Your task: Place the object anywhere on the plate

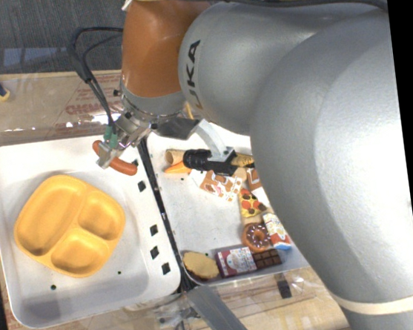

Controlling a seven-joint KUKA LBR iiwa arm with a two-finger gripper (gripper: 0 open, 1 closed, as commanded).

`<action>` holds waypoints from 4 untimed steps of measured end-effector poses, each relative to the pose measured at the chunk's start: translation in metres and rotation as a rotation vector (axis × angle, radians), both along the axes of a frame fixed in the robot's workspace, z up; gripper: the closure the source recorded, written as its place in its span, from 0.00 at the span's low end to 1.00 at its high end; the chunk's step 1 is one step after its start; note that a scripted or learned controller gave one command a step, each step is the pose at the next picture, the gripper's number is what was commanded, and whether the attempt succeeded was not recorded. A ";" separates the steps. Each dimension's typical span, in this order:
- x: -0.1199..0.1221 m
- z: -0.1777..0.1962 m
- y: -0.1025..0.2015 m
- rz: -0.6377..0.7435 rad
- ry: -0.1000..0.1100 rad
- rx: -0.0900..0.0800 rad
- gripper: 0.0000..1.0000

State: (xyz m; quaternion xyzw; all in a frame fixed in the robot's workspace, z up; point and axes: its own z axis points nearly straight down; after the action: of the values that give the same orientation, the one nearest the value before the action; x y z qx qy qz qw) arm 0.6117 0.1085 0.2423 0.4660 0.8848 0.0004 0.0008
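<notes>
The yellow divided plate (68, 224) lies in the left white bin (12, 166), towards its left middle. My gripper (110, 151) hangs over that bin's upper right corner, above and to the right of the plate. An orange-red sausage (124, 167) runs crosswise through the fingertips, with one end sticking out on each side. The gripper is shut on it. The sausage is well apart from the plate's rim.
The right bin (198, 221) holds several toy foods: an orange cone-shaped piece (175, 161), a donut (256, 235), a chocolate bar (240, 259), a tan bread piece (199, 266) and small pastries (224, 187). The arm's grey body covers the right side.
</notes>
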 end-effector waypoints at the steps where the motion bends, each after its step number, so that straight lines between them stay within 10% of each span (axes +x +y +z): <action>1: -0.035 0.036 0.061 -0.031 0.000 0.003 1.00; 2: -0.087 0.058 0.098 0.160 0.005 -0.001 1.00; 3: -0.087 0.058 0.098 0.160 0.005 -0.002 0.00; 4: -0.087 0.067 0.100 0.168 0.007 -0.003 1.00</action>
State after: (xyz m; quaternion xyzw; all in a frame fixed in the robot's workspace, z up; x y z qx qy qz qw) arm 0.5250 0.2082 0.3092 0.3903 0.9207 -0.0024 -0.0014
